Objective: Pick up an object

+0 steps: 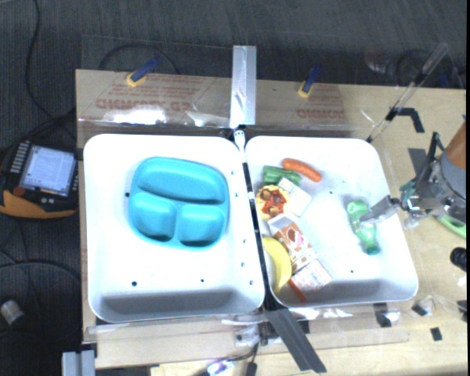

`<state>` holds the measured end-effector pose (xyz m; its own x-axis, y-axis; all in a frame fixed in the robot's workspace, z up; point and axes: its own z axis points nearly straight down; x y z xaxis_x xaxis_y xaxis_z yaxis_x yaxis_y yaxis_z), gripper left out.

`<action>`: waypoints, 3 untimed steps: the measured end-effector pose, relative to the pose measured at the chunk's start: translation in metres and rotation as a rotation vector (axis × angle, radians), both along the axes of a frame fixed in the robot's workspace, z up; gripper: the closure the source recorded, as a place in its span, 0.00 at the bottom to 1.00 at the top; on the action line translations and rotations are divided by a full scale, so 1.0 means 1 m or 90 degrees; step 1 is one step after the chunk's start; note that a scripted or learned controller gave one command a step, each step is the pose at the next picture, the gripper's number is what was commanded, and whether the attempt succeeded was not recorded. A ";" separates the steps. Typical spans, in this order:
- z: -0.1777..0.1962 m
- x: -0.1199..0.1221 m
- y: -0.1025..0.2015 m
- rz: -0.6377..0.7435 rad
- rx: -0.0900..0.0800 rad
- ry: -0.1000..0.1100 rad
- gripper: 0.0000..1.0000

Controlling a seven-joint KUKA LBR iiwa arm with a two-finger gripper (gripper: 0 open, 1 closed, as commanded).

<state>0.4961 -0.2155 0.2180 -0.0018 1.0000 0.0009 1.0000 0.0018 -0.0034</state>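
Near the right side of the right bin (392, 276) lies a green object (362, 227). My gripper (380, 209) reaches in from the right, its tip at the upper end of that object, and I cannot tell whether they touch. Along the bin's left side lie an orange carrot-like piece (301, 168), a green piece (280, 175), a red and yellow packet (272, 200), a white card (296, 200), a printed snack packet (292, 240), a yellow banana (277, 263) and another packet (311, 276).
A blue divided tray (177, 200) sits in the left bin (110, 288). The grey arm (442, 190) comes over the right bin's right rim. A metal divider post (244, 84) stands behind the bins. A small screen device (43, 175) lies on the floor at left.
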 end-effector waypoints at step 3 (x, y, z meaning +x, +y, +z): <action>-0.075 0.038 -0.006 -0.020 -0.010 -0.033 0.00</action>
